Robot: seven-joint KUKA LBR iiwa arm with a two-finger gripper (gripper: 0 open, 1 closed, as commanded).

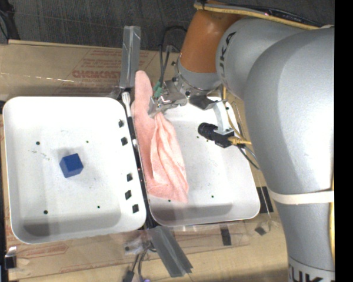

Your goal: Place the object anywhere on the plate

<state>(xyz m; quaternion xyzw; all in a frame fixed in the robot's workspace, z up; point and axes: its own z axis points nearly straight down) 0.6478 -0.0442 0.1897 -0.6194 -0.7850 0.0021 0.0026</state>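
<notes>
A pink cloth lies along the left side of the right bin. Its upper end is draped over the divider between the bins, and the rest fans out toward the bin's front. My gripper is at the cloth's upper part, near the bin's back left corner. It is shut on a bunched fold of the cloth, which spreads downward from the fingers. A small blue cube rests on the floor of the left bin, far from the gripper.
The grey arm with its orange band covers the right bin's back and right side. A black fitting with cables sticks out over that bin. A grey bar stands behind the divider.
</notes>
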